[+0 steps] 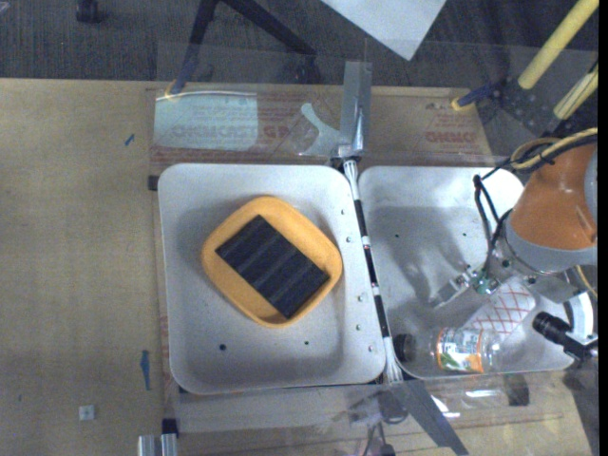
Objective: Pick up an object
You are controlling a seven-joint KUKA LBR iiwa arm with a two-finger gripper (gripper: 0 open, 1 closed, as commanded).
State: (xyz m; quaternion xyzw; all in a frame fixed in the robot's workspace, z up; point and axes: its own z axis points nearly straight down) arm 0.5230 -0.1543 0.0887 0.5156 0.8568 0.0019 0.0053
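Observation:
A clear plastic bottle (459, 347) with an orange and green label lies on its side along the front wall of the right bin (418, 217), its dark cap pointing left. My gripper (468, 285) hangs low over the right bin's middle, just above and behind the bottle, below the orange-banded wrist (556, 212). Nothing shows in its grasp. Under the wrist lies a white piece with a red lattice pattern (514, 304). In the left bin (190, 331) sits a yellow tray with a black ribbed insert (272, 270).
A metal divider (366, 255) separates the two bins. Black cables (486, 207) loop from the wrist over the right bin's far side. A black part (562, 334) juts out at the right bin's front right corner. Bare bin floor lies left of the gripper.

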